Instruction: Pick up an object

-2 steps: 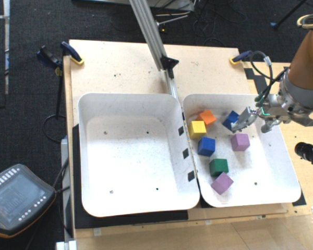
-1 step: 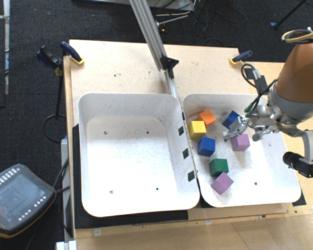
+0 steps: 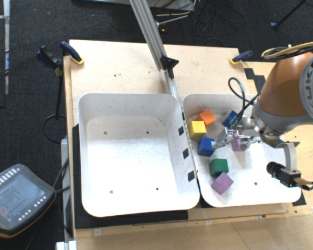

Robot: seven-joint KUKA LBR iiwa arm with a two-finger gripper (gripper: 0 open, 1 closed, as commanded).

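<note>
Blocks crowd the left half of the right bin [image 3: 261, 194], so the step in hand is choosing one and closing on it cleanly without nudging its neighbours. My gripper [image 3: 223, 139] reaches in from the right and sits low among them, its tip just beside the blue block [image 3: 206, 146]. That block is the nearest candidate: it lies immediately left of and slightly below my fingertips, close enough that it may be touching them, though I cannot make out a clear contact at this angle. Nor can I tell whether I am spread or closed, and nothing shows plainly between my fingers, so I would not claim a hold on anything.

To do this well, I judge I should centre over the blue block, square my fingers to two of its flat faces and come straight down, since an off-centre squeeze would likely push it against the bin wall on its left. The yellow block [image 3: 197, 127] stands just above it and the orange block [image 3: 207, 117] beyond that, so approaching from that side risks a jam. The green block [image 3: 218, 166] and the purple block [image 3: 222, 183] lie below, nearer the front, with more free space around them. A small lilac block [image 3: 238, 144] sits tight against my wrist hardware, and another blue piece [image 3: 230, 120] lies behind it.
</note>
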